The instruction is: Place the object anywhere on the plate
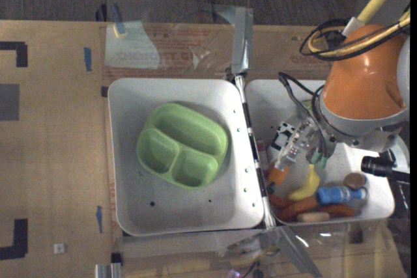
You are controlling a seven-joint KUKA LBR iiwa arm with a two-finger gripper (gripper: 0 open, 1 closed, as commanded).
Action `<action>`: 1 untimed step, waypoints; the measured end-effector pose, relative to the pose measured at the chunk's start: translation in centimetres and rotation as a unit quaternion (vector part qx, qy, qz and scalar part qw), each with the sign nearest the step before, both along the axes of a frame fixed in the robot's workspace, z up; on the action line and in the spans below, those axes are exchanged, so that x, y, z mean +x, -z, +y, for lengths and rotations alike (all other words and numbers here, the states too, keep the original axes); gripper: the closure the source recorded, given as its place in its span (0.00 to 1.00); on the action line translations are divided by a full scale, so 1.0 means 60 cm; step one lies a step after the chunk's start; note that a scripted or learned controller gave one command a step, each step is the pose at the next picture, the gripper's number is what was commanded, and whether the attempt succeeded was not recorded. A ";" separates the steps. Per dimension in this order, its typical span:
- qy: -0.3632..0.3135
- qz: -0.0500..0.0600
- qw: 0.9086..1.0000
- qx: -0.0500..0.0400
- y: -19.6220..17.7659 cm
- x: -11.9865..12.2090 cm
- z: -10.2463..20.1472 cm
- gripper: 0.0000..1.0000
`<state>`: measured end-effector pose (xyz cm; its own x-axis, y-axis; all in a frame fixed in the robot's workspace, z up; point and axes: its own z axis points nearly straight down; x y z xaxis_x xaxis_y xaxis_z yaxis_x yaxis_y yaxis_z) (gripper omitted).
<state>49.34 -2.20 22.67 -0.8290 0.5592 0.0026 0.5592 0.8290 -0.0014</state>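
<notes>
A green divided plate [183, 145] lies in the left white bin [130, 205], a little above its middle. My gripper [302, 155] hangs low over the left half of the right bin [267, 97], under the orange wrist band. Its fingers [288, 152] stand apart, and I see nothing between them. Just below them lie a yellow banana [307, 185] and a small orange piece [278, 174]. The gripper is well to the right of the plate, across the wall between the bins.
Along the right bin's front edge lie a blue bottle [339, 194], a red-orange sausage-shaped toy [306, 208] and a brown round thing [355, 180]. A black-and-white item [283, 133] sits by the gripper. Cables loop above the arm.
</notes>
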 end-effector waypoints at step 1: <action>-0.105 -0.003 0.994 0.000 -0.043 0.034 0.040 1.00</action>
<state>51.37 0.22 25.24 -0.9277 0.3734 -0.0020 0.3734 0.9277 0.0010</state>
